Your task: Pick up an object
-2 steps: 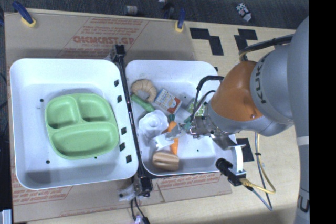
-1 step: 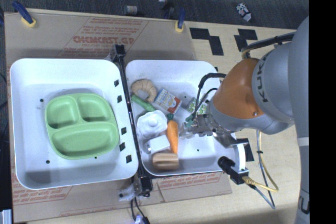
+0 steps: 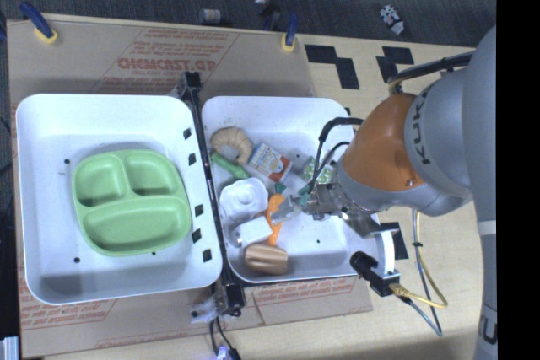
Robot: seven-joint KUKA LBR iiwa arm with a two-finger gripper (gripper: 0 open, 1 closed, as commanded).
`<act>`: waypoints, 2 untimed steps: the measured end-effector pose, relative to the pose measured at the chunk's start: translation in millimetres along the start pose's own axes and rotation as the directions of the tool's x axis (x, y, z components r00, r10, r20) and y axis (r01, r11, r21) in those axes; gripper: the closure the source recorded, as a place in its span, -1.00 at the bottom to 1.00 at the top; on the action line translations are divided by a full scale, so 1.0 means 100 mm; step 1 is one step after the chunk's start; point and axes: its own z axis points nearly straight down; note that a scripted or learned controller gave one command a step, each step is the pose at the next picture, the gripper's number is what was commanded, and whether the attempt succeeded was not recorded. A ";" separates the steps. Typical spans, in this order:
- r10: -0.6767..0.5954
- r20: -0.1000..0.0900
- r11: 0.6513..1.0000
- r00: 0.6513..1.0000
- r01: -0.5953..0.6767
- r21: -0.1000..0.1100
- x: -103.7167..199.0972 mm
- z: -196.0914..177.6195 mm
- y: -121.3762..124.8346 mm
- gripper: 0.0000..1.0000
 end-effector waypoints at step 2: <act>0.000 -0.007 1.000 1.000 0.000 0.016 0.36 0.18 0.50 1.00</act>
